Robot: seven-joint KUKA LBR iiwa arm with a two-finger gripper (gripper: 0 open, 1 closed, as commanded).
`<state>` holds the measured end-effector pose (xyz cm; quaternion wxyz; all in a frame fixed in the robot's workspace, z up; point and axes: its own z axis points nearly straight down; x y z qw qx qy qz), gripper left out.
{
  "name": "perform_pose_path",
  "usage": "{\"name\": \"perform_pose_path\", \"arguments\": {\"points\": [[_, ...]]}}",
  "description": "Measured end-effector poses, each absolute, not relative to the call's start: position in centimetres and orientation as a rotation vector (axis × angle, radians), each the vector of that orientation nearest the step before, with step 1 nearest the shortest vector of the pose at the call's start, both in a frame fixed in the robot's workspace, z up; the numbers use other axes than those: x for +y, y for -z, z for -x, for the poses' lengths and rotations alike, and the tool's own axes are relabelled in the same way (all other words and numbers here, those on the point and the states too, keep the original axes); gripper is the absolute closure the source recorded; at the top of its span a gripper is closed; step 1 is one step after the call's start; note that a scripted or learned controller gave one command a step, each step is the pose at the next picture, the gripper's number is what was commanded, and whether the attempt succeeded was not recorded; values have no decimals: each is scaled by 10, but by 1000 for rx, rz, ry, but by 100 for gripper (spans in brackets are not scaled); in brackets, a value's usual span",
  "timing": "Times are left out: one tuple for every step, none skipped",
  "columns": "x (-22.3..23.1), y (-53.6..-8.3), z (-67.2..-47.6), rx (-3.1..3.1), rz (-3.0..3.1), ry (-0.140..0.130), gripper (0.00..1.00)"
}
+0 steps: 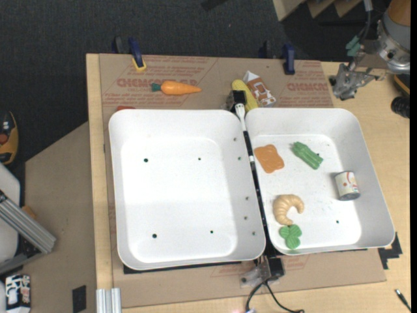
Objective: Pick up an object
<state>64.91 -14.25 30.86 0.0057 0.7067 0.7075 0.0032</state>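
Targets: five small items lie loose in the right bin (365,168), any of them a fair pick — an orange slab (268,158) near the inner wall, a green ridged piece (306,155) beside it, a small can (347,185) on its side toward the outer wall, a croissant (288,207) and, touching it at the front rim, a green leafy piece (290,236).
Spacing: the can and the green ridged piece lie well apart from the rest, which likely makes them easier to close on; the croissant and leafy piece crowd each other.
Left bin (130,194): white floor with four dark dots, presumably the drop side.
Strays: a carrot (176,88) and a yellow-and-brown cluster of toys (251,93) lie on the cardboard sheet (104,77) behind the bins, outside either tray.
Fixings: two clamps (137,54) pin the sheet to the counter (404,149), evidently to keep the bins from shifting.
Pincer (345,83): parked high at the back right corner, beyond the right bin's rim and well apart from every item; whether it is wide or narrow cannot be told at this size.
Stage: no item held; the approach looks not yet begun.
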Motion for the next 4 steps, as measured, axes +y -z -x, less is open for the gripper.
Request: {"name": "perform_pose_path", "arguments": {"points": [[-52, -258, -667, 2235, -2216, 1, 100], [15, -375, -668, 2223, -2207, -16, 100], [52, -385, -628, 2229, -2218, 0, 100], [82, -406, -586, 2228, -2219, 1, 100]]}}
